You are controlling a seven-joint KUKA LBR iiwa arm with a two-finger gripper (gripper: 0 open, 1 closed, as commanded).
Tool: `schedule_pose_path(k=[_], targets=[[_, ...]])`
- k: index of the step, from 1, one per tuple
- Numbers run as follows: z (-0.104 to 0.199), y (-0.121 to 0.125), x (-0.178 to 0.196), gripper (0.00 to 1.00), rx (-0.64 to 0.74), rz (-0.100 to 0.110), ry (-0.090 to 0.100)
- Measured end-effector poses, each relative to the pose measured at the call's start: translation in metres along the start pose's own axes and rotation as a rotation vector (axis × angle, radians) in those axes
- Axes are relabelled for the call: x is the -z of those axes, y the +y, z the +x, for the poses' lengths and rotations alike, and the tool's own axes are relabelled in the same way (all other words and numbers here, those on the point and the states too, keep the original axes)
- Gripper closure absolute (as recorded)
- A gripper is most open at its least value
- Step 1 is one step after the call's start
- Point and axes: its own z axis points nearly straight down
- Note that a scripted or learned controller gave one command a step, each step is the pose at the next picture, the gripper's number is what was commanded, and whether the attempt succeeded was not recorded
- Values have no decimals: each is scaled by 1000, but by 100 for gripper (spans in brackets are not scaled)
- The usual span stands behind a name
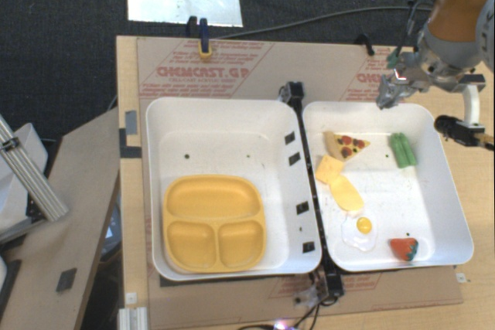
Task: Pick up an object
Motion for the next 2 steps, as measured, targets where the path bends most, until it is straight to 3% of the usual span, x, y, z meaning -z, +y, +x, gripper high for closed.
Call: schedule_pose_path(k=[2], targets=[[103, -21, -3, 100, 0, 3, 1]])
